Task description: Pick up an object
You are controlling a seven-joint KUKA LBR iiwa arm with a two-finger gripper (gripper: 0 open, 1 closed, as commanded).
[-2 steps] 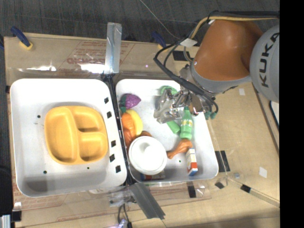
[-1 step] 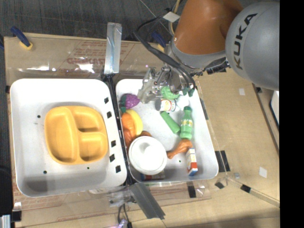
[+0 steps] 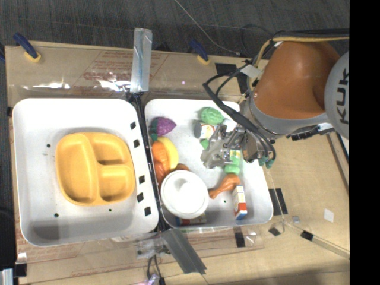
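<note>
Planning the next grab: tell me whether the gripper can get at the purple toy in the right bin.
Probably yes. The purple toy lies uncovered by the bin's left wall, nothing on top; the gripper hangs close to its right.

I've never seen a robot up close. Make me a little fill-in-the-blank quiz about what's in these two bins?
1. The divided tray in the left bin is coloured ____.
2. The white bowl sits in the ____ bin.
3. The gripper hangs over the ____ bin.
4. The grape bunch by the divider is coloured ____.

Missing words: yellow; right; right; purple
</note>
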